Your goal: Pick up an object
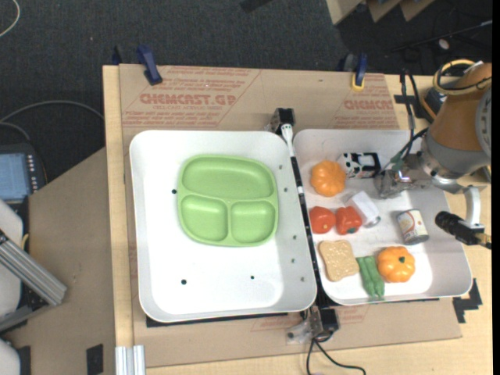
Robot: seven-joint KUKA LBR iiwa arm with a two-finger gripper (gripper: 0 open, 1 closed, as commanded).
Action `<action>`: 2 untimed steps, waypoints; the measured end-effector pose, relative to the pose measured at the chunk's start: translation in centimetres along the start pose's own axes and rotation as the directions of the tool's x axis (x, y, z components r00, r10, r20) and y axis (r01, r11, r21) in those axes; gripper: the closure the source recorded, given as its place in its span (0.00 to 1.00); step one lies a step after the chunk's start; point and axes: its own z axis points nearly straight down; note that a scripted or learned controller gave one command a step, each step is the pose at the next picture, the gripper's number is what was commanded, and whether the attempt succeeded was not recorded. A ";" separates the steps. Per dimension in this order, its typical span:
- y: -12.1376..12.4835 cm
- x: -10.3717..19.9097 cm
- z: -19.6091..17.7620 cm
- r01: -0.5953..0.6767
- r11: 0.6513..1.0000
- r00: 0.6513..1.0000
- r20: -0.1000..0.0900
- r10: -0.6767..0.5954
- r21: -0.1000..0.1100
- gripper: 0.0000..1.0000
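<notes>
Two bins sat side by side. Nearest in the right bin [445, 283]: a bean pod [372, 278], toast [337, 258] and an orange pumpkin [396, 264]. Behind them were a red pepper [336, 220], a can [411, 226] and a white packet [365, 207]. Farther back were an orange [328, 177] and a cow toy [360, 163]. The gripper [388, 183] hung beside the packet; honestly couldn't tell its grip. A green tray [227, 200] sat in the left bin [152, 209].

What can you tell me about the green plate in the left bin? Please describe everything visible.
The green plate is a light green tray with rounded corners, probably plastic with a matte surface. It has three compartments: one wide at the far side, two smaller at the near side. It lies flat, right side up, in the far half of the left bin, touching only the bin floor. Nothing lies in it.
</notes>
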 end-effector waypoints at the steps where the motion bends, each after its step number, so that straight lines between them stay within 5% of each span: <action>1: 5.9 -1.0 0.4 0.003 0.998 1.000 -0.029 -0.001 0.067 1.00; 2: 6.7 9.0 -14.8 0.008 1.000 1.000 -0.003 -0.008 -0.015 1.00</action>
